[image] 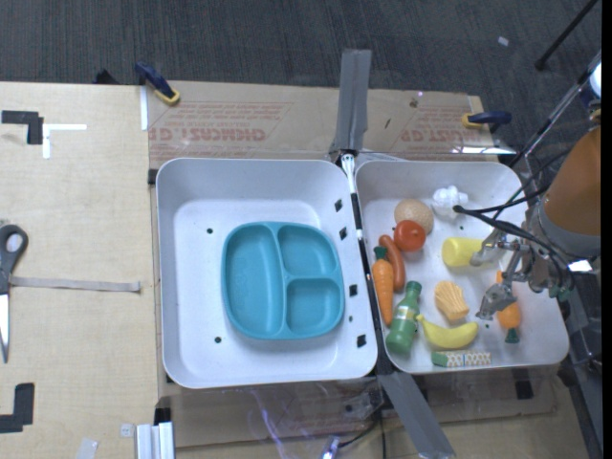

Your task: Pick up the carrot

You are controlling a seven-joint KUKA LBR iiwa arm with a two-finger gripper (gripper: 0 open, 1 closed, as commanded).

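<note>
The carrot (383, 288) is a long orange piece lying lengthwise along the left wall of the right bin (535, 352), between a reddish sausage (393, 254) and a green bottle (404, 316). My gripper (495, 299) hangs low over the right side of that bin, well to the right of the carrot, with cables trailing over it. A small orange piece with a green end (511, 317) lies right beside the gripper's tip. I see nothing held in the gripper.
The right bin also holds a tomato (410, 234), a tan round item (414, 213), a white crumpled item (448, 199), a yellow piece (462, 251), a ridged yellow-orange piece (451, 301) and a banana (449, 333). A blue divided plate (284, 280) lies in the left bin (182, 256).
</note>
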